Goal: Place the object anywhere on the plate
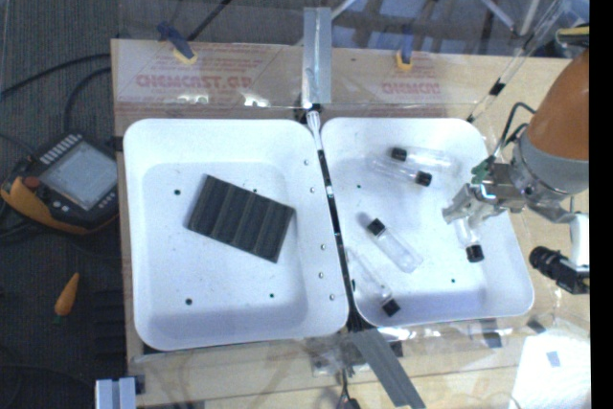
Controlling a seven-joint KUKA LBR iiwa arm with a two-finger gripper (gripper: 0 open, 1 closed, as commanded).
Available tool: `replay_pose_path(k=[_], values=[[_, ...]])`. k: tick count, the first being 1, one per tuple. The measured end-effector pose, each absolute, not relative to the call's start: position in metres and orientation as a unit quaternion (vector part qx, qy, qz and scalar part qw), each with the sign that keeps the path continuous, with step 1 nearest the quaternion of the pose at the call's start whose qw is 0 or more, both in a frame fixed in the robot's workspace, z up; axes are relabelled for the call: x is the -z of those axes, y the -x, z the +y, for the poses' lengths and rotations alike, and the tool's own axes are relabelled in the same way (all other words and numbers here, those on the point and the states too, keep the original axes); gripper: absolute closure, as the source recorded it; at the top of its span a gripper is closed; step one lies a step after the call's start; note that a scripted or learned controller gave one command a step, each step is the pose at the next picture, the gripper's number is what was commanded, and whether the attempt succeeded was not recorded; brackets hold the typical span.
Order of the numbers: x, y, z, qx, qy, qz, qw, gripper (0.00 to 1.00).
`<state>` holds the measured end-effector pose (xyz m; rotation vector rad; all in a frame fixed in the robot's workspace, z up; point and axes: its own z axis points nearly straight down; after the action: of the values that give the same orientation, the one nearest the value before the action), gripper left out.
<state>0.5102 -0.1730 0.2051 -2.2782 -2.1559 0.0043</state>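
Our end effector hangs over the right side of the right bin, low above the floor of it. We cannot tell how it is set, and we see nothing gripped in it.

Going from the left, we see a grey handheld screen box with an orange edge lying off the desk. Next is the left shallow white bin. A dark grey ribbed flat plate lies tilted in the middle of it.

Then we come to the right shallow white bin. Clear plastic tubes with black caps lie in it, well apart from the plate. One clear tube with a black cap sits in the middle. Another capped clear tube sits near the back. A small black cap lies just below our end effector.
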Motion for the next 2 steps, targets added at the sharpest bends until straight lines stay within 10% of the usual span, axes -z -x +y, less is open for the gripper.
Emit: replay_pose_path(k=[2], values=[[-0.179, -0.581, -0.016, -0.0028, 0.659, -0.752, 0.002, 1.0]])
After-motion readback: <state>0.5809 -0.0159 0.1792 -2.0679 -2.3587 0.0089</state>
